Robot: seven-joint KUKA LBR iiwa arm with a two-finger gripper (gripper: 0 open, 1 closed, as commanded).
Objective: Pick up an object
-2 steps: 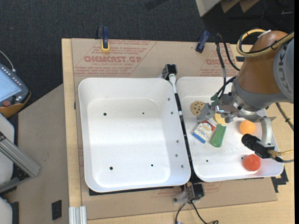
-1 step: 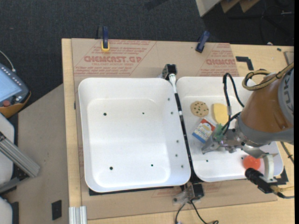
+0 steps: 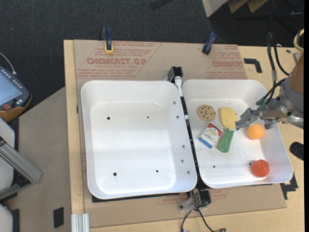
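Tool point(image 3: 244, 121) sits by the yellow block point(image 3: 228, 117) and orange ball point(image 3: 256, 131), finger spread impossible to tell. Ball looks light, smooth, rolls easily; pinch across its middle.

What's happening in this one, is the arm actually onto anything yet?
Not visibly. The arm's gripper is low over the right bin, next to the yellow object and the orange ball; nothing shows between its fingers. A cookie, a small carton, a green object and a red ball lie loose in that bin.
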